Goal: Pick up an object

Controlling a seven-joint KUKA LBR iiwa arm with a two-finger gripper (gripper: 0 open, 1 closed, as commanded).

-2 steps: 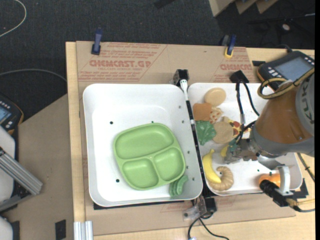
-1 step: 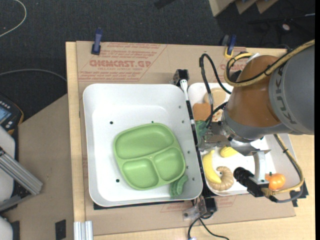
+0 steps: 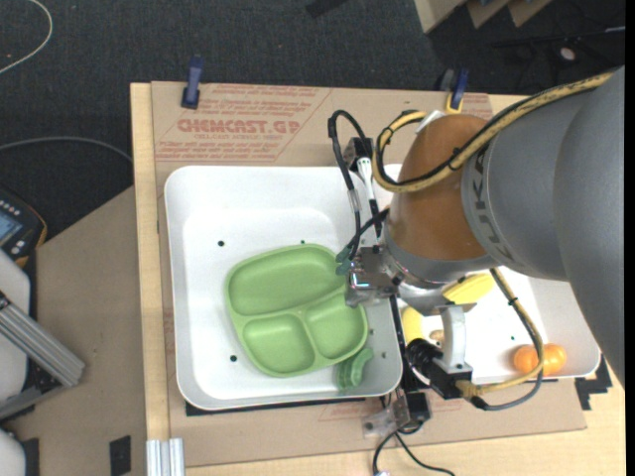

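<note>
A light green divided plate (image 3: 293, 308) with three compartments lies in the left white bin (image 3: 198, 266). A darker green piece (image 3: 354, 370) peeks out at the plate's lower right edge. My gripper (image 3: 357, 278) hangs at the plate's right rim, under the orange wrist band, and its metal tip sits over that rim. The grey arm covers most of the right bin (image 3: 496, 350). There a yellow object (image 3: 466, 289) and an orange object (image 3: 541, 358) show beside the arm.
The bins rest on a brown board (image 3: 238, 127) clamped with blue clips (image 3: 191, 80) at the back. Black cables loop above the wrist. Dark floor surrounds the bench, with metal equipment at the lower left.
</note>
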